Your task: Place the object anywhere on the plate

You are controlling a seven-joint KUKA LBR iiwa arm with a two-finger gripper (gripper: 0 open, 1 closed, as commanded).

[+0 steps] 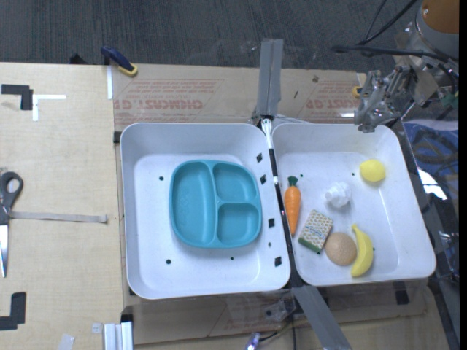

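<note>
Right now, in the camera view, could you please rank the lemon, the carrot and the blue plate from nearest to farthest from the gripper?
From the gripper, above the right bin's back edge:
1. Lemon, right bin, back right.
2. Carrot, right bin, left side.
3. Blue plate, left bin.

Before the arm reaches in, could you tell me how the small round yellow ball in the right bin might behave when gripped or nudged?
The small round yellow ball looks smooth and spherical, so it would probably roll if nudged. It lies alone near the right white bin's far corner, so it might run to the wall. Its curved sides may slip from the gripper.
</note>
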